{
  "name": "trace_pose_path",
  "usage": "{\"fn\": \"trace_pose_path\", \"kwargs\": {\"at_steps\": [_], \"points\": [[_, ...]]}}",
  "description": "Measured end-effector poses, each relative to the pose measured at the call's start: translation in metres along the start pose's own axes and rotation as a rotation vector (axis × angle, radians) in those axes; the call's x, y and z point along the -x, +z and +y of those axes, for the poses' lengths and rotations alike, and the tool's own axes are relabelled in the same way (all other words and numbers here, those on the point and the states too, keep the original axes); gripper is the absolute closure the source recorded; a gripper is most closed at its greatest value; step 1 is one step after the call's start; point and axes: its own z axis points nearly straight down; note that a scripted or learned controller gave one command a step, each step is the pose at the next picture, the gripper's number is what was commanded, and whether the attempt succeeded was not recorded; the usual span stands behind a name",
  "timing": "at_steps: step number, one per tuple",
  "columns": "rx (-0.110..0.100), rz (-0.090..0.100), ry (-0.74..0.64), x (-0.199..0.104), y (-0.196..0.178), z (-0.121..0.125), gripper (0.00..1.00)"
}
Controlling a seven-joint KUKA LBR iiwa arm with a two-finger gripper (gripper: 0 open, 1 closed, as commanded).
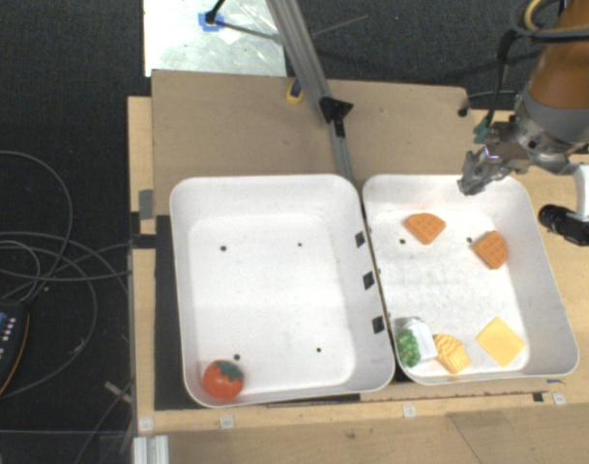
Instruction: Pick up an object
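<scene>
Hand [480, 174] hangs above the far edge of the right bin [545, 288]; how far its fingers stand apart cannot be told, and nothing shows between them.

Nearest candidates: two orange waffle-like pieces, one [425, 227] toward the bin's far left, the other [490, 249] nearer its right wall. Both look like light, stiff toy food, flat-lying; probably best pinched across the narrow width.

Near edge of the same bin: green-and-white item [412, 341] just beside a yellow ridged piece [452, 353], yellow flat block [500, 341] close by. That crowding could hinder a grip.

Left bin [265, 196]: red tomato [222, 380] in near-left corner, round, likely to roll, walls hem it in.
</scene>
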Motion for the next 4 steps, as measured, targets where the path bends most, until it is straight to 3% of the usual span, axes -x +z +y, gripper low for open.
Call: {"fn": "trace_pose_path", "kwargs": {"at_steps": [4], "points": [[-0.003,0.001,-0.001,-0.200,0.025,-0.023,1.00]]}}
